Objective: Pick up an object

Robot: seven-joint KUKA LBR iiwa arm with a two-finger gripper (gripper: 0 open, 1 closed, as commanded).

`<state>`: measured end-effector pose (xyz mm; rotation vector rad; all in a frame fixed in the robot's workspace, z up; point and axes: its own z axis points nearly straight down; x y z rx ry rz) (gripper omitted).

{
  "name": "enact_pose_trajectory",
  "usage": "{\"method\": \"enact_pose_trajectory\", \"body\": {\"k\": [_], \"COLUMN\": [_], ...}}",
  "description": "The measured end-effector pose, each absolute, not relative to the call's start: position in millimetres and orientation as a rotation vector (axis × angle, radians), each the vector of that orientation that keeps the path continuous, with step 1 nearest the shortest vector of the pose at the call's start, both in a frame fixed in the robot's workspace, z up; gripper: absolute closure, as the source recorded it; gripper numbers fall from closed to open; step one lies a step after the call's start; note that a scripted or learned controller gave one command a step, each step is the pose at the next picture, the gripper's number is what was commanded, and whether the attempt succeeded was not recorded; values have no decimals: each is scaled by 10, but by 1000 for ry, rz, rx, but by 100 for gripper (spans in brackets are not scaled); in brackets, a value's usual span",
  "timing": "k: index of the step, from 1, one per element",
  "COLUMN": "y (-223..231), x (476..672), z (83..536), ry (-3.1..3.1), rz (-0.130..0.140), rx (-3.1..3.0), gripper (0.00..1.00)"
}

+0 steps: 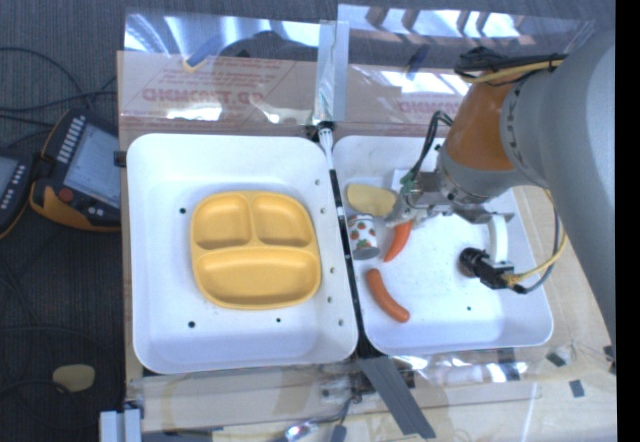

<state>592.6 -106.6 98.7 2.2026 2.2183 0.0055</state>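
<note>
My gripper (413, 204) is low inside the right bin (520, 325), under the arm's orange band. It hovers between a pale yellow flat piece (371, 198) to its left and the upper end of an orange carrot (397, 241) just below it. A small patterned cup (363, 236) stands by the bin's left wall, beside the carrot. An orange-red sausage (387, 295) lies nearer the front of the bin, apart from the gripper. I see nothing held in the gripper.
The left bin (160, 330) holds a yellow divided plate (256, 249). A black cable plug (483, 267) hangs from the arm over the right bin. A teach pendant (80, 170) lies on the floor to the left.
</note>
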Motion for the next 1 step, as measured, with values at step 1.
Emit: {"method": "enact_pose_trajectory", "body": {"k": [1], "y": [-380], "x": [5810], "z": [1819], "ry": [1886], "rz": [-7], "rx": [2513], "gripper": [100]}}
